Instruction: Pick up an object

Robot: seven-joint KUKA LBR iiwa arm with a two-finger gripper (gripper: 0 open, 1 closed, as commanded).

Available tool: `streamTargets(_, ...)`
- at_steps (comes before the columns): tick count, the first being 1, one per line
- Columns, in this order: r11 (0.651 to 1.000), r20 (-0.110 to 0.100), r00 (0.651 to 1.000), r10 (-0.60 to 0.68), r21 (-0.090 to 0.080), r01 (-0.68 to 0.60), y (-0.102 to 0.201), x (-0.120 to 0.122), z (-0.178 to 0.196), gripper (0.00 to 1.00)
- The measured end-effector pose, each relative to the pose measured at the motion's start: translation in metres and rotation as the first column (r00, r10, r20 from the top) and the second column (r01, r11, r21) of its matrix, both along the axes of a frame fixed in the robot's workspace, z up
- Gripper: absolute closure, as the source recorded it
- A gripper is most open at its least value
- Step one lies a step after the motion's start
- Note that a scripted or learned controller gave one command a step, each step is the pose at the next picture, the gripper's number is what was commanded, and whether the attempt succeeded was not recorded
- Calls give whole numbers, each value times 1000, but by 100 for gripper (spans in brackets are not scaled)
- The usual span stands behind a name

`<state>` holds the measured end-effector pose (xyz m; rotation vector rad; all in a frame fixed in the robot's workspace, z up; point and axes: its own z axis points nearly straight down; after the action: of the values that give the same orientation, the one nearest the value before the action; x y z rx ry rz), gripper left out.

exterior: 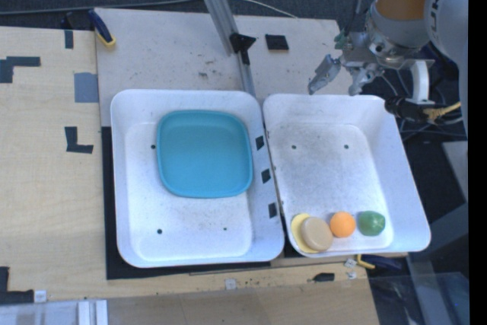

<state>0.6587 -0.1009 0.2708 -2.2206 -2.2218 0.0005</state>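
Three small objects lie along the near edge of the right bin: a tan and yellow round piece, an orange ball and a green ball. My gripper hangs above the far rim of the right bin, well away from them. Its two fingers are spread apart with nothing between them. The grey arm with its orange band comes in from the upper right.
A blue square plate lies in the left bin. A slanted metal pole stands behind the bins. Cables run along the bench at the right, beside the right bin.
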Motion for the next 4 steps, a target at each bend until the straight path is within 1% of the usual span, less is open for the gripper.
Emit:
streamTargets(1, 1000, -4, 1000, 0, 0, 0, -4, -8, -47, 0)
streamTargets(2, 1000, -4, 1000, 0, 0, 0, 3, -1, -97, 0)
streamTargets(3, 1000, -5, 1000, 0, 0, 0, 7, -9, -157, 0)
streamTargets(4, 1000, 0, 1000, 1, 0, -1, 7, -8, -144, 100)
